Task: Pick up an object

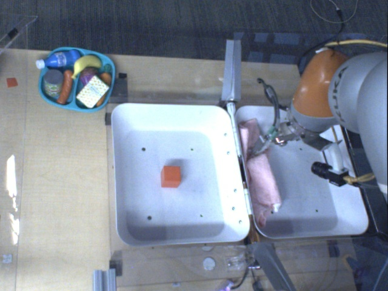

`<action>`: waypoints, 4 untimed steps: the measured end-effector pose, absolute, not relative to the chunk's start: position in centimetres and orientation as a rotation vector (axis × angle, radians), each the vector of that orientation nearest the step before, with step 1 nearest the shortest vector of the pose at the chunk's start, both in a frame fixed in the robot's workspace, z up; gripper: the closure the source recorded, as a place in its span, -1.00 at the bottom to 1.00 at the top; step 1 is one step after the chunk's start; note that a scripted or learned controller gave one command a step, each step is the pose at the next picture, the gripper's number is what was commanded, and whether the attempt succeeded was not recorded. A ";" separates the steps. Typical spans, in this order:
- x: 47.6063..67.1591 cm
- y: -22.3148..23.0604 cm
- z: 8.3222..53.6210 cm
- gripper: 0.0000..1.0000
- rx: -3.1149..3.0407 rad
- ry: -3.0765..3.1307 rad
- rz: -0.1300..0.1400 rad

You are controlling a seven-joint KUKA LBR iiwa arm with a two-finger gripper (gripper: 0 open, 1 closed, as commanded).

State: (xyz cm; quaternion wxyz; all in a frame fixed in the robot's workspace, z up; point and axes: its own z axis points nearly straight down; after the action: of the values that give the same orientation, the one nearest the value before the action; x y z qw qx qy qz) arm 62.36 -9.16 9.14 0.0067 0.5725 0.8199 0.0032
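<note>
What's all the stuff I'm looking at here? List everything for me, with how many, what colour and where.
Block: one, orange-red, middle of the left bin.
Cloth: one, pink, rolled, along the left wall of the right bin.
Bins: two, white, shallow, side by side; left, right.
Tray: one, blue, far left corner of the bench, holding toy groceries including a banana and a bottle.
Bench: one, light wood.
Arm: one, grey with orange band, from the right.
Gripper: one, over the cloth's upper end.

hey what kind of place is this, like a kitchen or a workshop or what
Most likely a robotics lab bench for grasping trials, not a kitchen. A grey and orange robot arm reaches over two white bins set side by side on a wooden bench, and a blue tray of toy food sits nearby.
</note>
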 end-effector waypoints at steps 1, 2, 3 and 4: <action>66.9 -13.0 9.4 -1.00 1.841 2.547 0.005; 62.5 -10.5 9.1 -1.00 1.656 2.654 0.010; 58.9 -10.9 9.1 -1.00 1.599 2.686 0.011; 59.2 -10.7 10.5 1.00 1.591 2.680 0.020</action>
State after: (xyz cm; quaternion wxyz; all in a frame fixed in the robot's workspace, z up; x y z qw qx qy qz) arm 59.24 -10.72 10.46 0.0122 0.5104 0.8598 0.0064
